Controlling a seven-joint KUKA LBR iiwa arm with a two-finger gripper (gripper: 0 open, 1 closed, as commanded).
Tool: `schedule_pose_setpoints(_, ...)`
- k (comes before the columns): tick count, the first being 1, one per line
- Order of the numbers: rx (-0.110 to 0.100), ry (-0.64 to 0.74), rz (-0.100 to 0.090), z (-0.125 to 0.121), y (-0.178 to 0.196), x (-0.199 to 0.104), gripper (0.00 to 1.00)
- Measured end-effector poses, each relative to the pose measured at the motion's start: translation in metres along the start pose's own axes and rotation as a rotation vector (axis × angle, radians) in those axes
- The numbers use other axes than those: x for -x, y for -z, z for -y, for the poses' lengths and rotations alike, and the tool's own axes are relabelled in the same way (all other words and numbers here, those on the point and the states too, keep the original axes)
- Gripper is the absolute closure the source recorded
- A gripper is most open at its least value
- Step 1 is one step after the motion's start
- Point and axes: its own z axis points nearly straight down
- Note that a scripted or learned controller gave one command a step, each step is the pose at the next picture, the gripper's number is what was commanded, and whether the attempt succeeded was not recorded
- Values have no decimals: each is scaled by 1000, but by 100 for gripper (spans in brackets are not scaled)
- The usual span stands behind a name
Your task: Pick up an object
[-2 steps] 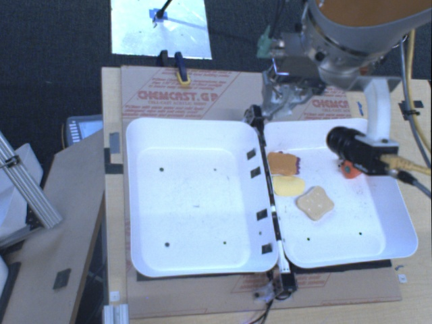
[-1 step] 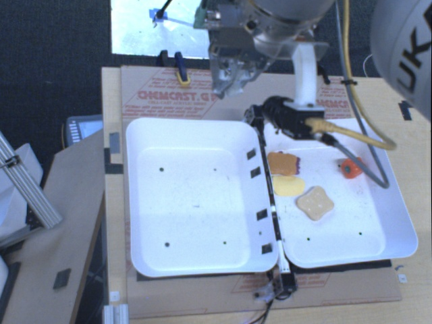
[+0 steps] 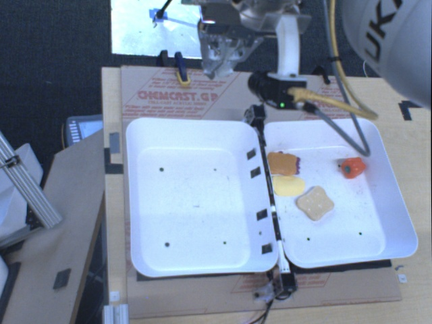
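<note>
Gripper (image 3: 217,65) raised beyond the bins, apparently holding nothing, toast (image 3: 315,203) in right bin (image 3: 391,228)

In my right bin (image 3: 385,241) lie four things: an orange waffle (image 3: 283,163) by the divider, a yellow disc (image 3: 289,186) just below it, tan toast (image 3: 315,203), and a red tomato (image 3: 352,167) apart.

Two white bins are being shown, the left bin (image 3: 196,201) dotted with small dark specks, the right bin (image 3: 378,235) likewise white; an orange-brown piece (image 3: 282,163) with a purple edge is being seen beside a pale yellow disc (image 3: 289,185); a tan toast-like piece (image 3: 315,203) and a red-orange object (image 3: 352,167) are being displayed; red lettering is being carried by the brown cardboard (image 3: 177,97); a yellow cable (image 3: 341,104) is being shown.
</note>
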Motion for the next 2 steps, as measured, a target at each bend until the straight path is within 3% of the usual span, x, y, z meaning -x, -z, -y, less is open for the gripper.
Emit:
schedule_pose_setpoints(1, 0, -5, 0, -16, 1, 1, 100)
schedule_pose_setpoints(2, -1, -3, 0, -16, 1, 1, 0)
